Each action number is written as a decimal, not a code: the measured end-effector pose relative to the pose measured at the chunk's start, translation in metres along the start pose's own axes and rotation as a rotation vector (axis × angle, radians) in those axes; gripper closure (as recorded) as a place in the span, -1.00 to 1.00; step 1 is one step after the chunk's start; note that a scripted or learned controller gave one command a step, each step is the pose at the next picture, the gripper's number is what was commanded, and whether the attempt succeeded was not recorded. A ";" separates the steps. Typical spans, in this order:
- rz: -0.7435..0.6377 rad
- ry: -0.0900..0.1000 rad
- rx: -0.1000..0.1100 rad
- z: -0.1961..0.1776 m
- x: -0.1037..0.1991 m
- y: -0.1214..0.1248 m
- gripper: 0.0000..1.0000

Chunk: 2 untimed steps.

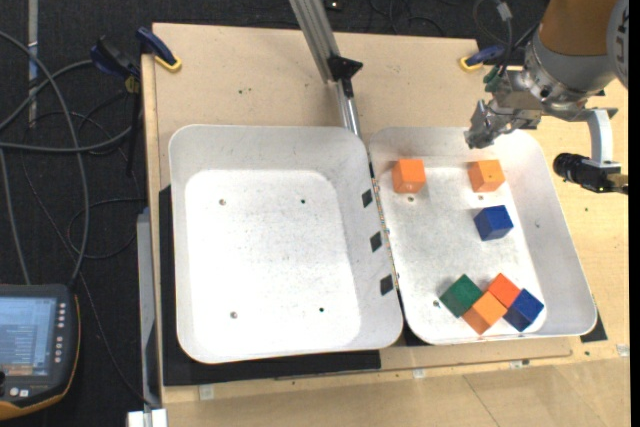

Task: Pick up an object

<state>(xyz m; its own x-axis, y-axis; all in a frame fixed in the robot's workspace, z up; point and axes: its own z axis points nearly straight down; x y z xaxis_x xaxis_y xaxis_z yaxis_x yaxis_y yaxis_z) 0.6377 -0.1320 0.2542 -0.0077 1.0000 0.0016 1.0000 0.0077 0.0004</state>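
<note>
Orange cube (486, 175) sits slightly skewed below the end effector (484, 134), grip unreadable.

1. Two shallow white bins sit side by side on a bench (260, 75); the left bin (200, 215) shows only its speckled floor.
2. The right bin (560, 245) holds blocks: an orange cube (408, 175) at its far left, another orange block (486, 175) at its far right, and a blue cube (493, 222) just nearer than that.
3. At the near right, a green block (461, 295), two orange blocks (492, 303) and a blue block (524, 309) are bunched together, touching.
4. The gripper (487, 130) hangs over the right bin's far edge, just beyond the far-right orange block, with nothing seen between its fingers.
5. A handheld screen (35, 345) lies at the near left, off the bench.
</note>
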 end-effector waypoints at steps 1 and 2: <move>-0.001 0.001 0.000 0.001 0.064 0.007 1.00; 0.006 -0.002 0.001 0.001 0.120 0.004 1.00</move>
<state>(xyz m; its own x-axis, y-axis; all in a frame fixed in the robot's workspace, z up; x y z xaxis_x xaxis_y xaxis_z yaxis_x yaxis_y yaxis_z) 0.6405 -0.0116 0.2538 -0.0021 1.0000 -0.0004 1.0000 0.0021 -0.0001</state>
